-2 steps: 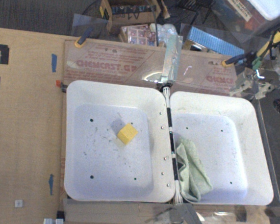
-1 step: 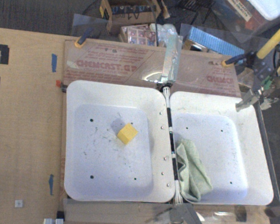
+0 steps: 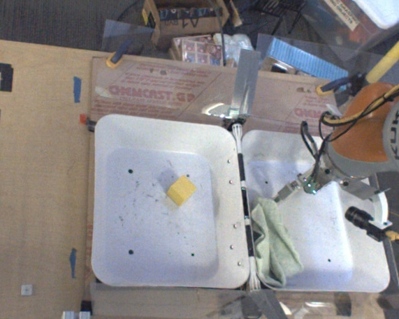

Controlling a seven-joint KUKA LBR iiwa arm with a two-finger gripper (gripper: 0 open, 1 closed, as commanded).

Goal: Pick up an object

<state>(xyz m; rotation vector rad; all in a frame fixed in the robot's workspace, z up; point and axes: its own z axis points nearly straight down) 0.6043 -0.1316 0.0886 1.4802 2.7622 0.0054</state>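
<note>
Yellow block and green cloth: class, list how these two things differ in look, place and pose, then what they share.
The yellow block is small, solid and boxy; the green cloth is larger, soft and crumpled. The block sits near the left bin's middle; the cloth lies against the right bin's left wall. Both rest loose on a bin floor.

Two shallow white bins sit side by side on the tabletop [image 3: 29, 174]. The left bin [image 3: 106, 251] holds a small yellow block [image 3: 181, 190] near its middle. In the right bin [image 3: 357, 269] a pale green cloth [image 3: 275, 245] lies crumpled (against the wall shared with the left bin). The gripper [image 3: 285, 192] hangs just above the cloth's upper end, the grey arm [image 3: 371, 130] reaching in from the right.
</note>
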